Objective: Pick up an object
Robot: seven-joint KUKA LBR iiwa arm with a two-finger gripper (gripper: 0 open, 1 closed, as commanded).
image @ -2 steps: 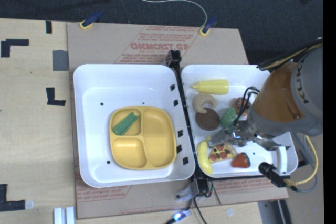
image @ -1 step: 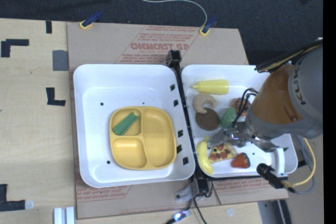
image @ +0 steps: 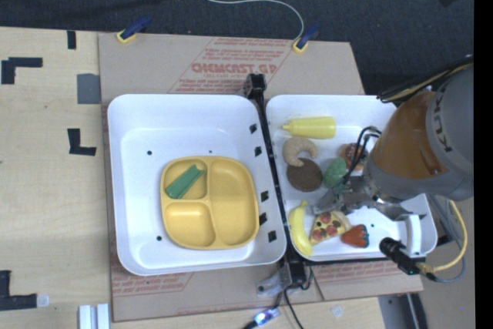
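My gripper [image: 339,199] hangs low in the right bin [image: 350,102], below the grey and orange wrist. Its dark tip is over the gap between a green toy [image: 334,170] and a pizza slice [image: 326,226]. Around it lie a brown round cookie [image: 305,176], a tan croissant-shaped piece [image: 297,149], a yellow bottle [image: 310,126], a banana [image: 300,229] and a red pepper [image: 355,236]. A red and white item [image: 355,155] is partly hidden behind the wrist. No object is seen lifted.
The left bin [image: 139,127] holds a yellow divided plate [image: 223,200] with a green piece [image: 183,182] in its upper left compartment. A black divider [image: 266,158] runs between the bins. The arm's body covers the right bin's right side.
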